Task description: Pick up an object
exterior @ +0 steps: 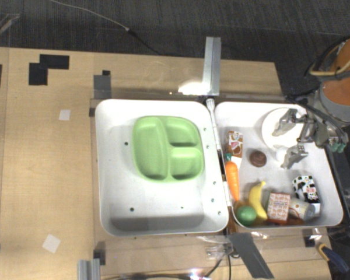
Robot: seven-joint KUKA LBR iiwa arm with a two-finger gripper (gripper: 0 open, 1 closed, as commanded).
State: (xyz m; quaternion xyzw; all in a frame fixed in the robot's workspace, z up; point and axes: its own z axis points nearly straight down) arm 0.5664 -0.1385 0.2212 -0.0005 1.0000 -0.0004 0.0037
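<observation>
My gripper [290, 139] hangs over the upper right part of the right bin [332, 182], open, with nothing between its fingers. One fingertip [287, 121] lies over a white round dish [274, 134]; the other [292, 156] sits just below it. To the left of the fingers rests a brown round object [257, 158]. Further left are a small printed carton [235, 143] and an orange carrot [232, 179]. Along the bin's front lie a yellow banana [256, 195], a green ball [245, 214], a pink box [279, 207] and a black-and-white spotted object [305, 186].
The left bin [114, 203] holds a green divided plate [166, 147]. A metal post [212, 69] stands behind the wall between the bins. The arm's orange band [341, 89] is at the right edge. Wooden bench surface [41, 174] spreads to the left.
</observation>
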